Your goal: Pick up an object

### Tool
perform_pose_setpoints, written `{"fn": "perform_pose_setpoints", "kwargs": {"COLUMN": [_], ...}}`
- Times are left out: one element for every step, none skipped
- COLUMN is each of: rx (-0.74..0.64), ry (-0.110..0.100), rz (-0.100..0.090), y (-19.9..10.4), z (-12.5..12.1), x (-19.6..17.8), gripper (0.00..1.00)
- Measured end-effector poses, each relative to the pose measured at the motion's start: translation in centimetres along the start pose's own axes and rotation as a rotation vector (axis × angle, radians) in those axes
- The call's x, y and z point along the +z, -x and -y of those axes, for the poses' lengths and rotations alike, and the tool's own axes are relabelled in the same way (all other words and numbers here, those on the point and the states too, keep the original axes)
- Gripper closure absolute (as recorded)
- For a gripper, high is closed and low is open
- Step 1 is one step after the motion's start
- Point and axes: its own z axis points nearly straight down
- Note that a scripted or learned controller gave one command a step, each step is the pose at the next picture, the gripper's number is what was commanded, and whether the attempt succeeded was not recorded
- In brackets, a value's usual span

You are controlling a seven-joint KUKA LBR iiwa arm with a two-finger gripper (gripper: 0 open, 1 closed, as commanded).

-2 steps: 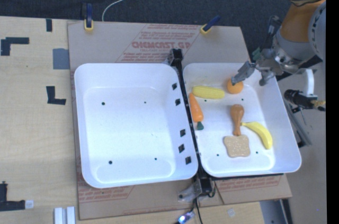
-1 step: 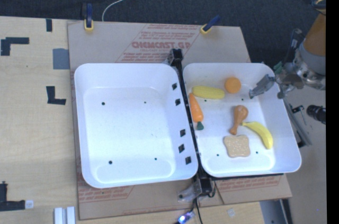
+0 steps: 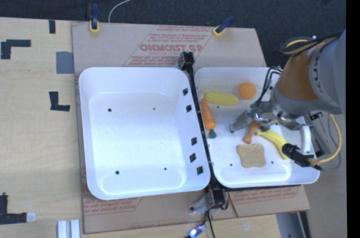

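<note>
The right bin (image 3: 220, 176) lies under the pincer (image 3: 243, 125), whose fingers spread wide with nothing between them. Toy corn (image 3: 221, 98) lies up-left, a carrot (image 3: 208, 117) left, bread (image 3: 251, 156) below, a banana (image 3: 273, 139) right, an orange ball (image 3: 247, 90) above. Bare floor stays lower-left.

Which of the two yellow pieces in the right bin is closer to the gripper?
The banana, lying just beside the gripper above the toast. The other yellow piece lies farther off, near the orange ball.
</note>
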Motion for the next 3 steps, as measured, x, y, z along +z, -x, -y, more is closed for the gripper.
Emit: {"fn": "perform_pose_setpoints", "kwargs": {"rx": [0.002,-0.002,-0.007], "ry": [0.006,0.001,0.009], "rz": [0.002,0.001,-0.003], "y": [0.3,-8.3,-17.1], "z": [-0.2,0.1,1.2], "x": [-1.7,-0.5,-11.1], "gripper": [1.00,1.00,1.00]}}
